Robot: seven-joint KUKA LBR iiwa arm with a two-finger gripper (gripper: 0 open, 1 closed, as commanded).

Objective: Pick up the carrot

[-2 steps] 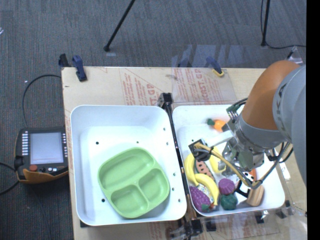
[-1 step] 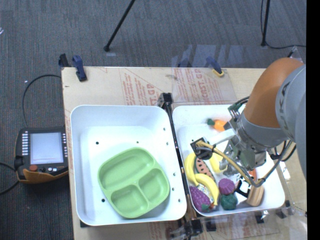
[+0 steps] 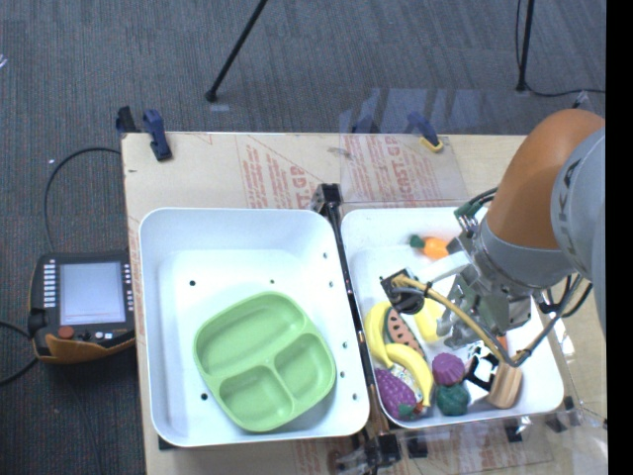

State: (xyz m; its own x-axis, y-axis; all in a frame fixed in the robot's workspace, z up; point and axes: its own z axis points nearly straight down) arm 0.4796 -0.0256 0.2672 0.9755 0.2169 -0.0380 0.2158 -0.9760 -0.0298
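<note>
Looking down on the right bin (image 3: 554, 389) as the landmark. At its near rim: purple grapes (image 3: 396, 391), a dark green piece (image 3: 454, 400), a small purple fruit (image 3: 448, 367), and a tan wooden block (image 3: 504, 386) close to the near right corner. Just behind those, toward the bin's left wall, two bananas (image 3: 396, 344) lie side by side, with a yellow piece (image 3: 429, 321) next to them.

Gripper (image 3: 473, 327) sits low over the middle of the bin, above the fruit pile, right of the bananas. It's tangled visually with a yellow cable and black parts, so can't tell whether it's spread or pressed together, and nothing is visibly pinched. The arm (image 3: 549, 201) comes in from the bin's right side, orange band over the bin's far right part, grey wrist angled down and left into the bin.

Carrot (image 3: 432, 246) lies on the bin floor near the far wall, beyond the gripper and apart from it, green tip pointing left.

Left of the right bin: the left bin (image 3: 163, 255), with a green divided plate (image 3: 265, 360) in its near half. Further left, off the bench, a handheld control pad (image 3: 84, 300) on the carpet. Beyond the bin's far rim, blue clamps (image 3: 155, 133) on the bench edge.
</note>
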